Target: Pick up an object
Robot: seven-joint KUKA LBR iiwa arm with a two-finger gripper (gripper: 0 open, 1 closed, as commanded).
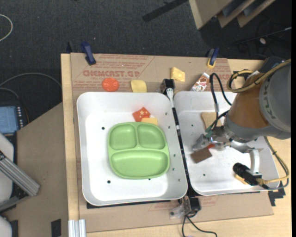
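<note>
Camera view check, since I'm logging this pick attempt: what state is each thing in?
Green divided plate: upright in the left bin, compartments bare.
Red piece: lying in the left bin beside the plate's far rim.
Brown block: lying flat on the right bin floor, at the gripper.
Tan piece: lying flat in the right bin.
Orange piece: resting on the bench outside the bins.

Floor: dark grey carpet (115, 28), with a thin white cable (6, 23) looping at the upper left. Bench top: brown cardboard sheet (138, 67) with red printed lettering, held by two blue clamps (88, 53) along the far edge. Pale wooden furniture (226, 11) stands at the upper right.
</note>
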